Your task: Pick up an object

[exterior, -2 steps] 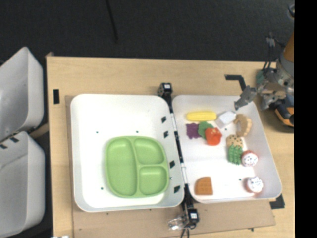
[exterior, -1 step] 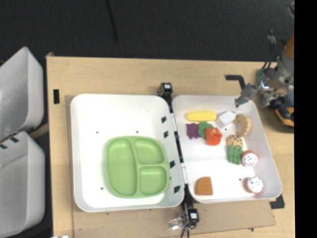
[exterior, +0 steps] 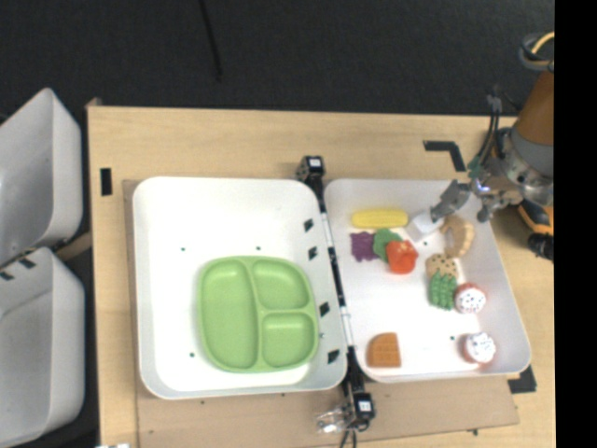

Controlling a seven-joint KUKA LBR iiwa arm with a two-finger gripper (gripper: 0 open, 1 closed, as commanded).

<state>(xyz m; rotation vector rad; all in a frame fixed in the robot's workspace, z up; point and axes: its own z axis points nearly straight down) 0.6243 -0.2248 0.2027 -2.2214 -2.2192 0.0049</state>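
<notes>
Fingers (exterior: 446,205) hang over the top part of the right bin (exterior: 511,320), and you cannot tell if they are open or closed, or if anything is between them.

Now look from left to right. The left bin (exterior: 163,213) has a green plate (exterior: 255,315) in it, far from the arm. In the right bin, a yellow toy (exterior: 380,218) lies flat, long side pointing left to right, a bit left of the fingers. Under it sit a purple toy (exterior: 361,245) and a red toy (exterior: 401,258), close together. A small white bit (exterior: 423,223) is right by the fingers; you can't tell what it is. The tan toy (exterior: 458,238) is the closest one, just below the fingers, standing up and down.

It looks like the easy pick: a short drop down. There is open room on its right, before the bin wall. On its left, the red toy is near.
</notes>
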